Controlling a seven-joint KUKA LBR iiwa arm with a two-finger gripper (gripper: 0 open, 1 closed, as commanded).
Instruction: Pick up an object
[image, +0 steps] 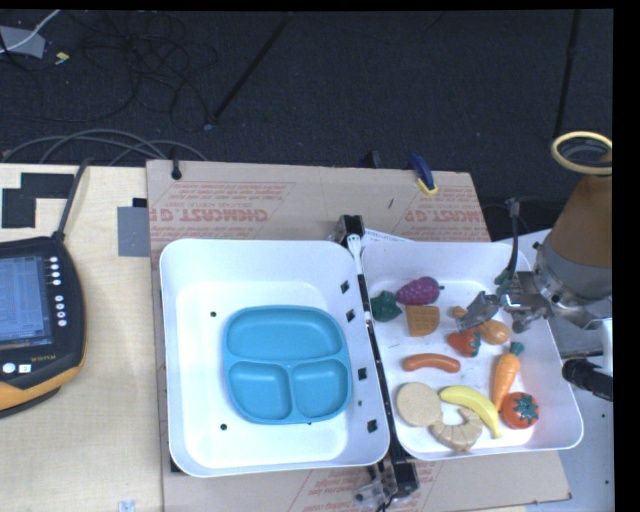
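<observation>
the gripper hangs low in the right bin over the red pepper, jaws looking spread and holding nothing, so it should drop straight and close squarely.

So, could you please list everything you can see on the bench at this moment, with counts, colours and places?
shallow white bins: two, white, side by side on the cardboard sheet
blue divided plastic tray: one, blue, three compartments, in the left bin
purple toy grapes: one, purple, right bin, far side
tan toy block: one, tan, just below the grapes
red toy sausage: one, red, right bin, middle
yellow toy banana: one, yellow, right bin, near side
orange toy carrot: one, orange, right bin, right side
red toy tomato: one, red, near right corner
round beige toy bread: one, beige, left of the banana
handheld control pendant: one, black and orange, far left
gripper: one, grey, low over the right bin
</observation>
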